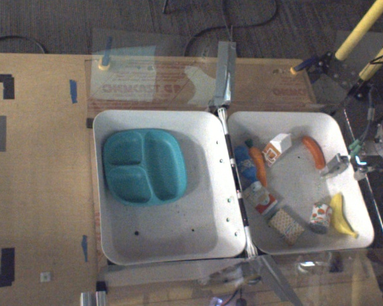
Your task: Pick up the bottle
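Observation:
A blue bottle [244, 161] lies in the right bin [292, 121], against its left wall, with an orange carrot [259, 165] right beside it. Just below them lies a small white bottle with a red label [263, 199]. The gripper [337, 165] appears as a small grey shape low over the bin's right side, close to the right wall and far from both bottles. Nothing shows in its grasp.
Also in the right bin are a small carton [278, 148], a red sausage [314, 152], a patterned block [285, 225], a small can [320, 214] and a banana [342, 215]. A teal divided plate [144, 165] lies in the left bin [172, 234].

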Available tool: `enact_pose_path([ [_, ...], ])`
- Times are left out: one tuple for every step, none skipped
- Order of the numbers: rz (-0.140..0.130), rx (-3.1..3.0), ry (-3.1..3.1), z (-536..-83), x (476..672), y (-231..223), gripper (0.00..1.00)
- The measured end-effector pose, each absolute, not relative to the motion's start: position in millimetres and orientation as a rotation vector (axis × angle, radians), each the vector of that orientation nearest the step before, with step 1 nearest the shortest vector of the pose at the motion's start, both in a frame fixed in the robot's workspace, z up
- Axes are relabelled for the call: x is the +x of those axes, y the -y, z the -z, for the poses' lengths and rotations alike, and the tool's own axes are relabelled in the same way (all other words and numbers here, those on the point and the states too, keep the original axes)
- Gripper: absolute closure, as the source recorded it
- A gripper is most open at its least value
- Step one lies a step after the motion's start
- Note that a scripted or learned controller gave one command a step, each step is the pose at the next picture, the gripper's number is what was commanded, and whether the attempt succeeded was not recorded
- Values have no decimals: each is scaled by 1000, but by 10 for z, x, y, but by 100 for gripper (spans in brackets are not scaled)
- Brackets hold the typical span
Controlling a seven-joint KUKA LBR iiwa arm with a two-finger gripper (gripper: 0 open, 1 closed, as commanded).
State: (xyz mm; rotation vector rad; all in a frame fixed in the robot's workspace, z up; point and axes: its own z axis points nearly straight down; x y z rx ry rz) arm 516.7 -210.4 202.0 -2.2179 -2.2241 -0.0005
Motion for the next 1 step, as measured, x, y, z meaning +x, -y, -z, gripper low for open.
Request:
enact_pose_path([
  [0,-2121,2317,-1476,5370,2090,0],
])
